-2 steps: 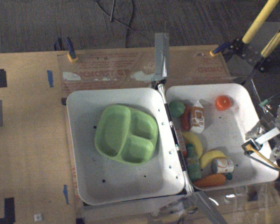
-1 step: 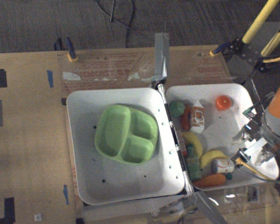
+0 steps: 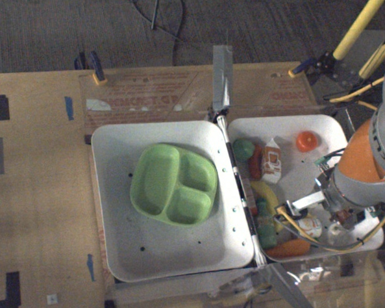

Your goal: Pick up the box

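Camera view. The box [image 3: 271, 160] is a small white carton with a red-orange panel and a peaked top. It lies on its side in the upper left part of the right bin [image 3: 327, 123], just beside a dark red item [image 3: 256, 167] and near a green ball-shaped item [image 3: 243, 149].

Handling judgement: the carton is probably light and thin-walled, so it crushes under hard pressure and its smooth faces may slip. Grip across the two long flat sides at mid-body, not at the peaked end.

The gripper [image 3: 314, 222] sits low in the right bin, well apart from the box; whether its jaws are spread or closed cannot be told, as cables and wrist hardware cover them.

Right bin contents: an orange round item [image 3: 307, 140], a yellow banana-like item [image 3: 265, 192], a carrot-like item [image 3: 289, 248]. Left bin [image 3: 118, 207]: one green divided plate [image 3: 173, 184].
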